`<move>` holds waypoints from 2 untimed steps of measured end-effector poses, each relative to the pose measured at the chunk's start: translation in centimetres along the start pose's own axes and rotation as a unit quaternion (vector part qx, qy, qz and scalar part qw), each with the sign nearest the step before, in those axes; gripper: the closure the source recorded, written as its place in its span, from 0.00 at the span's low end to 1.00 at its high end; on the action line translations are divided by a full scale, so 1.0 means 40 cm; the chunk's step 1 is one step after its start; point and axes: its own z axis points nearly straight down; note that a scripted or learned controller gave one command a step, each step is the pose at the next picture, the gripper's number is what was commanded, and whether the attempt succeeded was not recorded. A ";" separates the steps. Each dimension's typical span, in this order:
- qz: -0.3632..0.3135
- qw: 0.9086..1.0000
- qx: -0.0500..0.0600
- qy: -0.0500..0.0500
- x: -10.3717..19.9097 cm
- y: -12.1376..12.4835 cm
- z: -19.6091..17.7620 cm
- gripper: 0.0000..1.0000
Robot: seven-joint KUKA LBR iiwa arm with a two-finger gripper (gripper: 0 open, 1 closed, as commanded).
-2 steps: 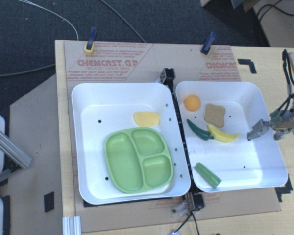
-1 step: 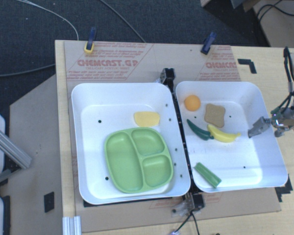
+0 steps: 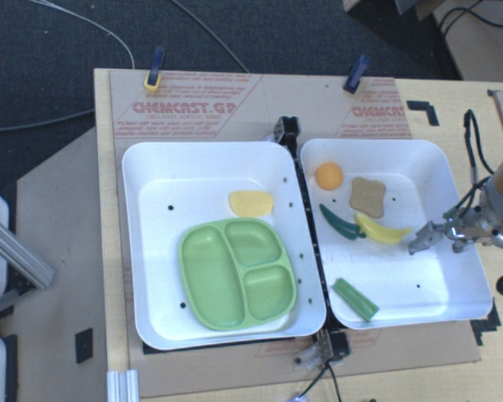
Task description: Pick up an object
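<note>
One banana [image 3: 381, 231] lies just left of the gripper [image 3: 421, 243], whose opening I cannot tell.

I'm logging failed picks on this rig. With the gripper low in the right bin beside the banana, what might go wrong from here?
1. The banana touches the dark green pepper and lies just below the bread slice, so the gripper may nudge or snag a neighbour.
2. The banana lies flat and is curved, so it may slip out.
3. The gripper works close to the right bin wall; a sideways move could clip it.
</note>
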 end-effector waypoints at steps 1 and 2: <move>0.000 1.000 0.000 0.000 0.002 -0.002 0.134 0.00; 0.001 1.000 -0.004 -0.002 0.000 0.001 0.101 1.00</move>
